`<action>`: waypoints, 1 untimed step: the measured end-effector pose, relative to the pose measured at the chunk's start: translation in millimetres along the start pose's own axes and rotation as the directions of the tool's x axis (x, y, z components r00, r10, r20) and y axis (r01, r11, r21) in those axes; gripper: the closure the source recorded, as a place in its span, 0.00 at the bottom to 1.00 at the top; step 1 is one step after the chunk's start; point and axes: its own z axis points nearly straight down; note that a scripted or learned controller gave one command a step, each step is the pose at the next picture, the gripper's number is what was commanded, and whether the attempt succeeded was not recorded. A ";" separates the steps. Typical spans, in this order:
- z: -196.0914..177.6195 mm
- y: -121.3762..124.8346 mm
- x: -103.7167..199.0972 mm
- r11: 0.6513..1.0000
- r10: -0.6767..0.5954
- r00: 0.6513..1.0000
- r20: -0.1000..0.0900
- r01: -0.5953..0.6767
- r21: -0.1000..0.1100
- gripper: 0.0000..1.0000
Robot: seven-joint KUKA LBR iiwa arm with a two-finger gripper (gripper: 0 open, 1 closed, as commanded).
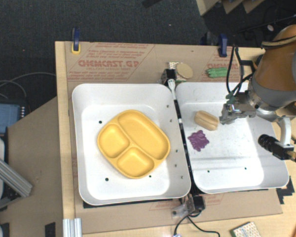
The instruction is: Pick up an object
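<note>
Tan bread-like object (206,120) lying flat on the floor of the right bin (237,172), toward that bin's ten o'clock corner, not yet lifted. Gripper (229,113) low at the object's three o'clock, just beside its end; grip state impossible to tell at this angle, and nothing visibly between the tips. Judged from this: approach largely made, grasp and lift both left to do.

At the object's six o'clock, near but apart, a purple grape cluster (199,140) on the same bin floor. Farther out at nine o'clock, across the centre divider, a yellow divided plate (133,143) filling the middle of the left bin (89,102). Beyond the bins at twelve o'clock, on the bench board (113,63), a small round tan disc (184,71) and a green item (217,73).

Likely hindrance: bin wall and divider close at the object's nine o'clock, leaving little room on that side; grapes near enough to be nudged.
</note>
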 end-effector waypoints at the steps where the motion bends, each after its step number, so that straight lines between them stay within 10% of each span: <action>1: 18.6 7.8 35.7 1.000 0.000 1.000 -0.005 0.000 0.017 1.00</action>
